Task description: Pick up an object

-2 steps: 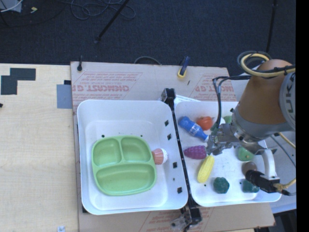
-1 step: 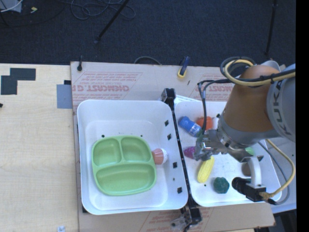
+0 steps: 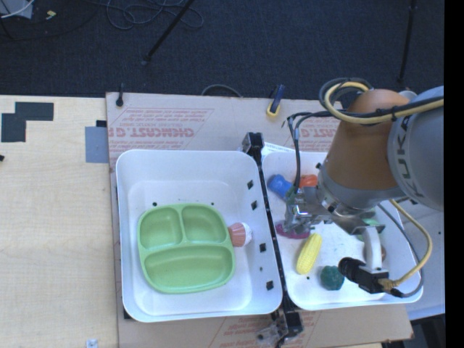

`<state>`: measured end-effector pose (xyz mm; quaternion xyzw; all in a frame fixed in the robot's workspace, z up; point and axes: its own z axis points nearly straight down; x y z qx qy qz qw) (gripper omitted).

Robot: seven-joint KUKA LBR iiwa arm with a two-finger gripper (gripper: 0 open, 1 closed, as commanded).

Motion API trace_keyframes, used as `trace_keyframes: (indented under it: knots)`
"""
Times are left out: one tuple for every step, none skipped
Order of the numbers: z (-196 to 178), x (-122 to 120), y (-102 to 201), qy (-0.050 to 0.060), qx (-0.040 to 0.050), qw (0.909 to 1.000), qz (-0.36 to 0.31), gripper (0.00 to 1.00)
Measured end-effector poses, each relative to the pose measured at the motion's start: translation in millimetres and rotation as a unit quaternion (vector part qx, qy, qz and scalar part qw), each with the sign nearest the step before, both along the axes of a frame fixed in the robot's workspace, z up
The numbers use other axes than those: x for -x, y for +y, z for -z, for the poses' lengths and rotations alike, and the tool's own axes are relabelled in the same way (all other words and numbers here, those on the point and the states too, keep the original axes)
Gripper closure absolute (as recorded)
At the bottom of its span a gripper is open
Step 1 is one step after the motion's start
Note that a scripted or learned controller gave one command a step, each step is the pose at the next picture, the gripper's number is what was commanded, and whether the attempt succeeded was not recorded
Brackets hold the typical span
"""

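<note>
Reaching in from the right, the grey arm with its orange band (image 3: 366,140) is lowered into the right-hand shallow white bin (image 3: 406,296). Its metal pincer (image 3: 297,214) is seen just above a flat purple object (image 3: 292,230); whether it is spread or pressed together cannot be told. A blue rounded object (image 3: 278,185) lies beside the pincer, near the divider, with a small orange-red piece (image 3: 309,181) just beyond. A yellow corn cob (image 3: 309,253) lies tilted below the pincer, and a teal lump (image 3: 332,278) is found near it. In the left-hand white bin (image 3: 138,172) a green three-compartment plastic plate (image 3: 185,249) is set, with a small pink-and-white object (image 3: 240,233) touching its right edge.
</note>
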<state>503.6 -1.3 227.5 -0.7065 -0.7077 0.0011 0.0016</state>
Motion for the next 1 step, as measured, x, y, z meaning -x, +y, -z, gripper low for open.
trace_keyframes:
  knots:
    - [1.4, -2.2, -13.5, 0.000, 0.0003, 1.0000, 0.001, 1.00]
